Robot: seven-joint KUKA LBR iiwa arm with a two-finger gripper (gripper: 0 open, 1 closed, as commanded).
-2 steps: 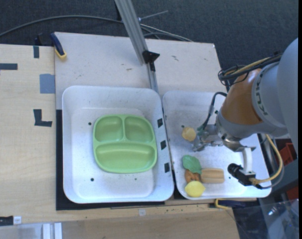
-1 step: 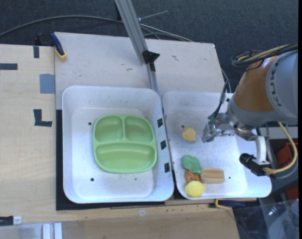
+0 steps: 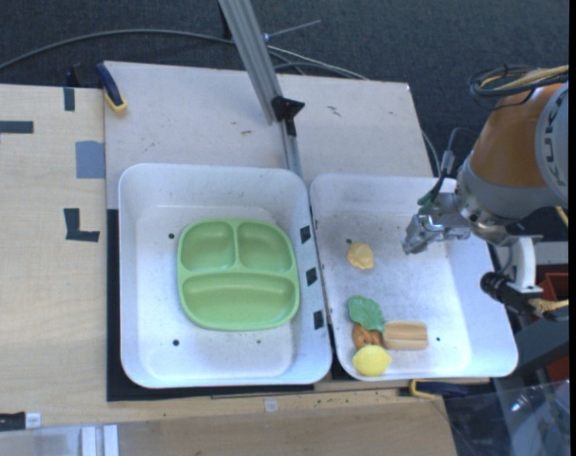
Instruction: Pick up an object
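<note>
While the desk [image 3: 202,112] carries two white bins side by side, only the right bin [image 3: 478,345] matters for the pick, and everything below is placed against it. The left bin [image 3: 136,283] holds a green divided plate [image 3: 238,274], which sits well apart from the arm. The grey-and-orange arm [image 3: 516,160] reaches over the right bin's far right wall, and its hand [image 3: 414,243] hangs above the bin's middle floor, nothing between its fingers; whether those fingers are spread or pressed together cannot be made out from this slant.

The nearest candidate is a small yellow lump [image 3: 361,256] near the bin's left wall, lying to the camera's left of the hand and a touch nearer the front. It looks roundish, so no long axis dictates wrist angle. A cluster sits at the bin's front left: a tan roll [image 3: 406,335] lying crosswise, a green leaf piece [image 3: 366,311], an orange bit [image 3: 365,336], and a yellow ball [image 3: 371,360], all farther off.
</note>
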